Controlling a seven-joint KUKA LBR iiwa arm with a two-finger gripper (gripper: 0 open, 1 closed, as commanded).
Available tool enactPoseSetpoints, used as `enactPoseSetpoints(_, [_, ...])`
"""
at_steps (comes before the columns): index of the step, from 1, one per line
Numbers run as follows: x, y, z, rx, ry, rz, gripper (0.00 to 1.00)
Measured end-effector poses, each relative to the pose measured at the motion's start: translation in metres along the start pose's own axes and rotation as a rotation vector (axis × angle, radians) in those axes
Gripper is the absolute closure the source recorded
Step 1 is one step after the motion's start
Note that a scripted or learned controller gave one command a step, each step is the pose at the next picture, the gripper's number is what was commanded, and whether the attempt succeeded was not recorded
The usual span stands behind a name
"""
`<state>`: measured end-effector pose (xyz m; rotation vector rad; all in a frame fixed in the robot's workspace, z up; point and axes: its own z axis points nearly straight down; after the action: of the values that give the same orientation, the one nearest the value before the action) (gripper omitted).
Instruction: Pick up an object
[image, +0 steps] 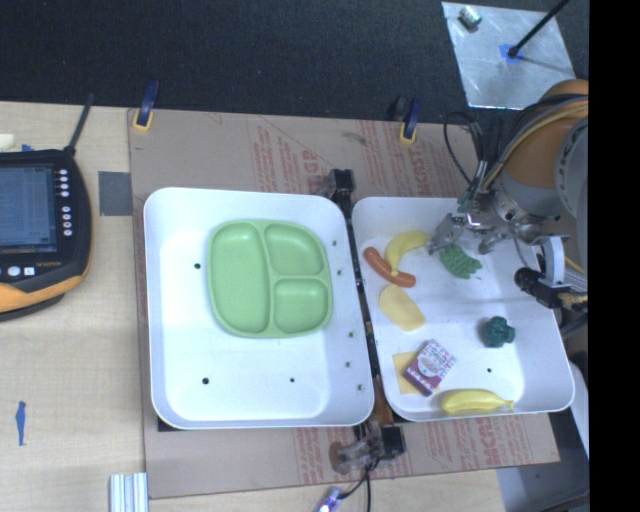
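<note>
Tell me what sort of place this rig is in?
Likely a robotics lab bench: cardboard sheet clamped under two white bins, a teach pendant at the left, and toy food such as a banana.

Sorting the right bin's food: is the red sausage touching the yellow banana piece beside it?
Touching. The camera view shows the red sausage lying against the lower edge of the yellow banana piece, no white gap between them.

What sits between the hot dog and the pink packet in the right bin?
In the camera view, a pale yellow piece lies between the hot dog and the pink packet.
</note>
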<state>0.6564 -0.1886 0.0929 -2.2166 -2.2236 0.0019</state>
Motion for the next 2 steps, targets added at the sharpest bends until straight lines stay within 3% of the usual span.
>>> enactPoseSetpoints(1, [-0.001, 0.000, -0.011, 0.001, -0.001, -0.004, 1.00])
enactPoseSetpoints(2, [0.046, -0.027, -0.061, 0.001, 0.000, -0.002, 1.00])
